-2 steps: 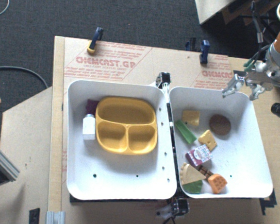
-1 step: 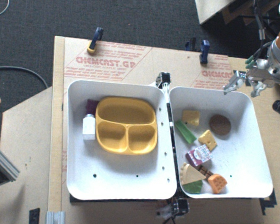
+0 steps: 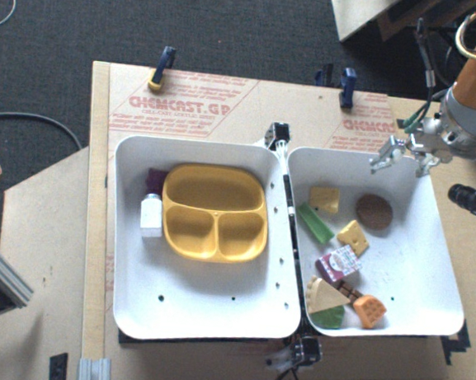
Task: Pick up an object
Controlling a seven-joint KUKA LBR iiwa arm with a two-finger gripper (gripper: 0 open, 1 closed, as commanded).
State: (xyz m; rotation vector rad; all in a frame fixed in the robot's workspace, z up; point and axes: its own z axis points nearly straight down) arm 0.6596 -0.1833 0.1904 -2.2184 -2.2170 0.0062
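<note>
claw [image 3: 404,155] with fingers apart and holding nothing hangs over the right bin's [image 3: 442,269] far rim; brown disc [image 3: 374,211] lies nearest, below-left.

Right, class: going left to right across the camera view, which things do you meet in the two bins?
White bottle → yellow tray → green stick → brown disc.

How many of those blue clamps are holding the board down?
2 on the board's far edge: one clamp above the left bin, another above the right bin. More may sit outside the picture.
</note>
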